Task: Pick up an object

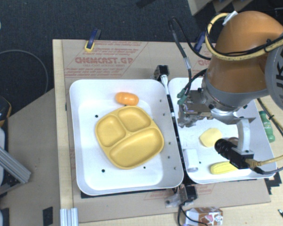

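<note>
My orange-banded wrist [243,46] looms over the right bin [198,173], gripper [191,112] hidden so its state is unclear; pale yellow piece [210,137] just beside it, needing a centred descent

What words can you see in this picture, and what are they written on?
"CHEMCAST GP" in big red letters, on the brown board under the bins.
More red lines above and below it on the same board: too small and blurred to read.
Black letters on the grey arm at the right edge: cut off, not readable.
The wrapper at the bottom: too blurred to read.
</note>
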Action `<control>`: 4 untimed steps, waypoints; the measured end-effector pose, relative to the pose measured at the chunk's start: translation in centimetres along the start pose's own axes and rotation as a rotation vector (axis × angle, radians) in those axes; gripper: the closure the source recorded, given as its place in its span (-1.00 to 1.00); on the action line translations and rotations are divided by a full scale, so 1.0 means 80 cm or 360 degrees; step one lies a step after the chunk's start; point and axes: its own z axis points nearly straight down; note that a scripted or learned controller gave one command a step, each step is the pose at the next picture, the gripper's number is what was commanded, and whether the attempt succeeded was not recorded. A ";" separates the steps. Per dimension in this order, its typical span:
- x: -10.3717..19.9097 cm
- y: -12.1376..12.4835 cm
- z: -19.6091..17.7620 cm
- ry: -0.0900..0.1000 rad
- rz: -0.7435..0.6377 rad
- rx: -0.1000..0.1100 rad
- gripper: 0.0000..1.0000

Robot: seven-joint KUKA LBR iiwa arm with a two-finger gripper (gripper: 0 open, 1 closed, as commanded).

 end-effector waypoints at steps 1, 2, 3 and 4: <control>-0.005 0.001 -0.200 0.0004 -0.0001 -0.0043 1.00; 0.069 0.000 -0.224 0.0003 -0.0009 -0.0018 1.00; 0.178 -0.003 -0.087 -0.0005 -0.0013 0.0011 1.00; 0.172 0.000 -0.109 0.0002 -0.0001 -0.0012 1.00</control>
